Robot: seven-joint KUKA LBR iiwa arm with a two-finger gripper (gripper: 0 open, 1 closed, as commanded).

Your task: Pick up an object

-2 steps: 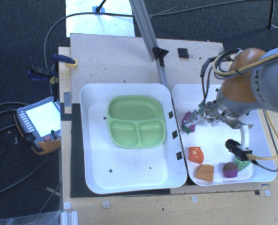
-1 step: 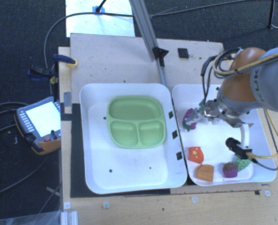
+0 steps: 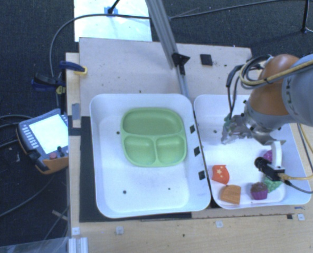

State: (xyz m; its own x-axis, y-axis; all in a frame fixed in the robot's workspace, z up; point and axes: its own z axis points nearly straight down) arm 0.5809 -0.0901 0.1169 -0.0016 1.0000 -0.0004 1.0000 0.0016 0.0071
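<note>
Dark carpet, pale table (image 3: 145, 62), two bins. Gripper (image 3: 231, 132) in right bin (image 3: 206, 141); jaws' state unclear. Red block (image 3: 220, 173) nearer the green plate (image 3: 153, 137) looks light, stiff; pinch flat sides.

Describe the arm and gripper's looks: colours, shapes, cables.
The arm is thick, rounded and grey, with an orange band above the wrist. Yellow and black cables loop over that band, and another yellow cable trails below. The gripper is a small grey metal unit. A black block hangs beside it.
</note>
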